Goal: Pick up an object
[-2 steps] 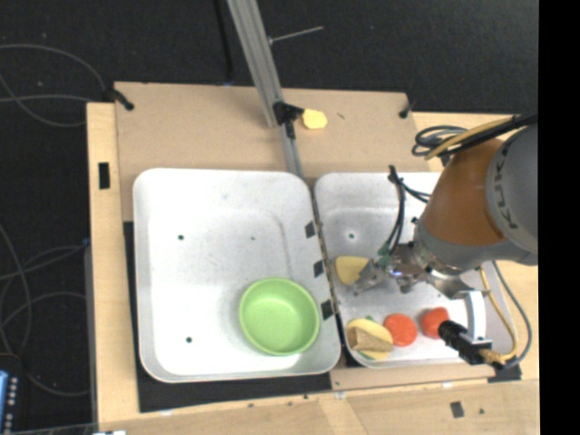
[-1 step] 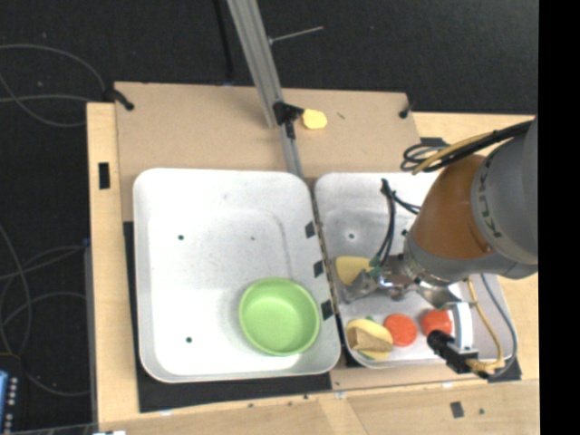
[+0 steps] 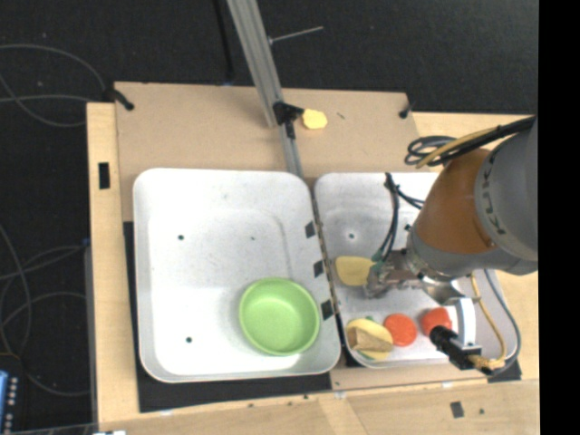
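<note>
Beside the end effector (image 3: 379, 277), a yellow object (image 3: 352, 269) bears no readable writing.

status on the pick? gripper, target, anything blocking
Gripper low in right bin, at the yellow block; grasp unconfirmed. Two orange balls and a yellow sponge close by. Green bowl in left bin.

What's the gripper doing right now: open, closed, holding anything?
Gripper: low in the right bin, against the yellow object; open or closed cannot be told, and no grasp is visible.
</note>
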